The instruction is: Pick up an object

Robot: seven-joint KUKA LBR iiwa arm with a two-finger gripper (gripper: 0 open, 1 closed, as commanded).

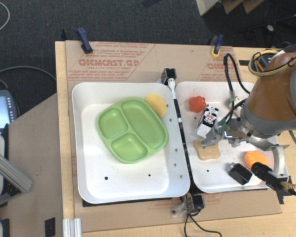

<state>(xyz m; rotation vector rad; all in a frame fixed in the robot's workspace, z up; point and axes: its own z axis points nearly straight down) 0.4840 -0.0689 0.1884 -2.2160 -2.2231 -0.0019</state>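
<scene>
My gripper (210, 139) reaches in from the right and hangs low in the right bin (222, 184). Its tip is right over the upper edge of a tan bread-like slice (208, 153). A small black-and-white toy (208, 117) stands just above the tip, and a red lumpy thing (197, 103) lies behind that. An orange rounded thing (254, 157) lies near the bin's front right, under the wrist. I see nothing held at the tip.
The left bin (89, 181) holds a green divided plate (132, 130) with a yellow rounded thing (157, 103) at its far right corner. The bins' shared rim (180, 132) runs just left of the gripper. Blue and yellow clamps sit at the board's far edge.
</scene>
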